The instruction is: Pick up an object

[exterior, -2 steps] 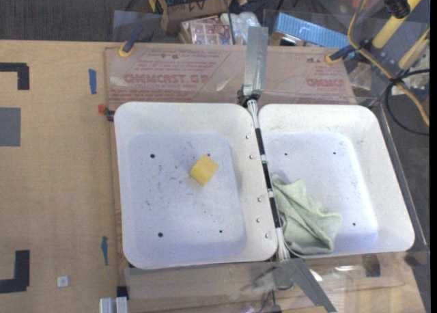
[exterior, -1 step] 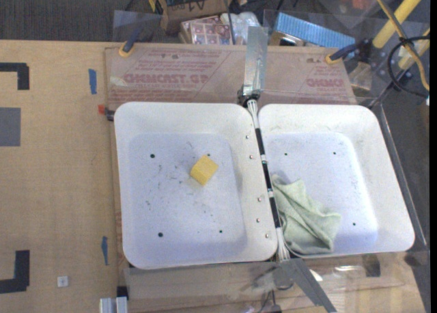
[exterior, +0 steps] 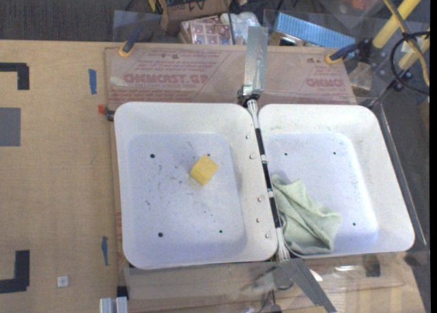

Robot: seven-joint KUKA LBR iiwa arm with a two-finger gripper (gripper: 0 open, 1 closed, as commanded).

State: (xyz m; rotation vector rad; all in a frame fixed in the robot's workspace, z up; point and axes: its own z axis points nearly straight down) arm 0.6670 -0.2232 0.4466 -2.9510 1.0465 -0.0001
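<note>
Overhead slanted view of wooden bench [exterior: 54,188] bearing 2 shallow white bins side by side. Left bin [exterior: 136,236]: small yellow block [exterior: 203,170] near centre, lying tilted on speckled floor. Right bin [exterior: 382,188]: crumpled pale green cloth [exterior: 306,217] bunched in near-left corner, touching wall beside divider. Gripper state: cannot tell. Cardboard sheet [exterior: 205,79] behind bins.

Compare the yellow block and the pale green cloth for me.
The yellow block is small, solid and compact; the pale green cloth is larger, soft and crumpled. The block sits mid-floor in the left bin; the cloth lies against the right bin's inner near corner. Both lie loose, ungripped.
</note>
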